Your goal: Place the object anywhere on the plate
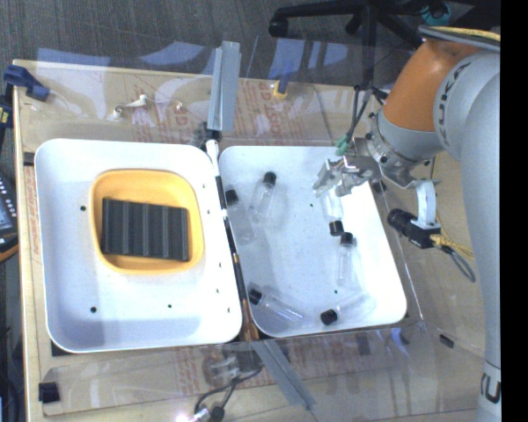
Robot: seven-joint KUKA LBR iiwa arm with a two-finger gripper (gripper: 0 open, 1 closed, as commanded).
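Reaching in from the right, the grey arm (475, 148) with its orange band (422, 86) hangs over the upper right corner of the right bin (383, 271). The gripper (339, 181) sits low there, a tangle of metal and clear parts, and from where I stand I cannot tell how it is set or whether anything is in it — the glare and the see-through plastic hide that.

Scattered in that right bin are several clear vials with black caps. One vial (264, 196) lies tilted near the upper left of the bin, its cap toward the top. Another vial (334, 214) lies just below the gripper, close enough that I can't say whether they touch. A third vial (344, 258) lies below that, running down toward the bin's lower right. Two more rest along the bottom edge: one vial (277, 306) at the lower left and one vial (348, 310) at the lower right, both lying flat. A small black cap (231, 197) sits against the bin's left wall.

The left bin (62, 306) holds the yellow plate (180, 183), a rounded square set toward the upper middle — on it lies a dark ribbed block (145, 229) covering most of its centre. The plate is well apart from the gripper and from every vial.
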